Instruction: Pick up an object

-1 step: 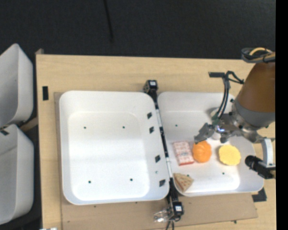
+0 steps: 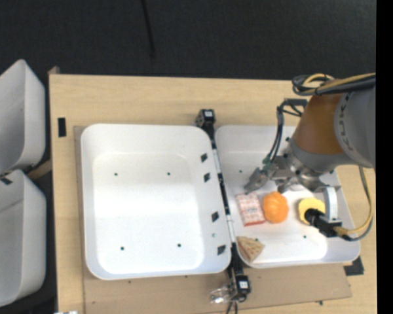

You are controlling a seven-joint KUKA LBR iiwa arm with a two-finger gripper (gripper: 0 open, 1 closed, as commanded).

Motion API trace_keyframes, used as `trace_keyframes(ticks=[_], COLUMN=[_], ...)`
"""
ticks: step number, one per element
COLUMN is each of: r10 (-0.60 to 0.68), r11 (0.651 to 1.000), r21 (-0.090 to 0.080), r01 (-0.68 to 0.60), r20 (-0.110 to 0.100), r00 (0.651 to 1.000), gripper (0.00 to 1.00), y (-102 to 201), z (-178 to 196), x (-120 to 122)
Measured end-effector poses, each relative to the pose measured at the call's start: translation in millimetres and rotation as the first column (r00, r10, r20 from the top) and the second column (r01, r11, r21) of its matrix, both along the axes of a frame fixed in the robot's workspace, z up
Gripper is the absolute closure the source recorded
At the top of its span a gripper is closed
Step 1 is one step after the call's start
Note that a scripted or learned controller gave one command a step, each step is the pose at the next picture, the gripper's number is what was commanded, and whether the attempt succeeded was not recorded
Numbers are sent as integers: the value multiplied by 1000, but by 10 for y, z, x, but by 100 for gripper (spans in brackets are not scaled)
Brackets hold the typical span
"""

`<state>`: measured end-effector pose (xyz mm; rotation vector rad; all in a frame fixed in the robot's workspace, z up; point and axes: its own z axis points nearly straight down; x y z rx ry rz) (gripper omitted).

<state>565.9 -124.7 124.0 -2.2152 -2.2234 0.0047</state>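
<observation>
In the right bin lie an orange ball, a small pink-and-white packet, a yellow object and a tan wedge near the front edge. My gripper hangs low over the bin just behind the orange ball and the packet. Its fingers look spread, with nothing between them. The arm's orange band and grey wrist cover the bin's right part.
The left bin lies beside the right one, with a row of black clips along the shared edge. White boxes stand at the far left, off the bench. A black and yellow cable curls by the right bin's corner.
</observation>
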Motion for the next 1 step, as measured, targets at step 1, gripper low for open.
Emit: trace_keyframes(ticks=[1], r10=[5], r11=[1000], r21=[0], r01=[-5], r20=[16], r00=[1000], gripper=[0], y=[682], z=[818], x=[748])
